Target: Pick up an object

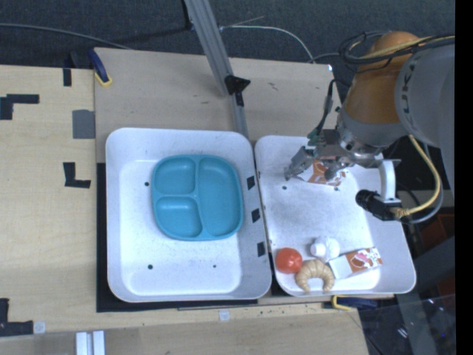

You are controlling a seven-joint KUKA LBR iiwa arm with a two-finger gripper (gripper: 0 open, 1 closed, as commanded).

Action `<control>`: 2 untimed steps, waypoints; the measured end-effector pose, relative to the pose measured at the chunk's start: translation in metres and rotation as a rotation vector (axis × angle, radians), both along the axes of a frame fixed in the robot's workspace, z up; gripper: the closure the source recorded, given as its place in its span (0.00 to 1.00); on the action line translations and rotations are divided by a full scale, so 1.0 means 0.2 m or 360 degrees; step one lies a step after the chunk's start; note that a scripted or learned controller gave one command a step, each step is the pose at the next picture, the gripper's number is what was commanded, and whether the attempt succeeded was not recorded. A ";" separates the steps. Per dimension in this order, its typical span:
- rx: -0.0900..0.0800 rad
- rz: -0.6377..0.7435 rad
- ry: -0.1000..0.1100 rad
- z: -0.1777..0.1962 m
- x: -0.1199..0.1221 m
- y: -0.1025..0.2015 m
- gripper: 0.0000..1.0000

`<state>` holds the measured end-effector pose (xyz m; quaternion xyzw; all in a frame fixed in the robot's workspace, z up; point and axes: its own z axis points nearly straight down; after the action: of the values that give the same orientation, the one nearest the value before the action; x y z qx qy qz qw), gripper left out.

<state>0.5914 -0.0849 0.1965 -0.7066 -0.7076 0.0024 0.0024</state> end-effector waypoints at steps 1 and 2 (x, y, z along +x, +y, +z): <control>0.0000 -0.0001 0.0000 -0.24 -0.02 -0.03 0.00; 0.0000 -0.0001 0.0001 -0.46 -0.05 -0.05 0.00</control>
<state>0.5824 -0.0954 0.1038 -0.7067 -0.7075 0.0025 0.0026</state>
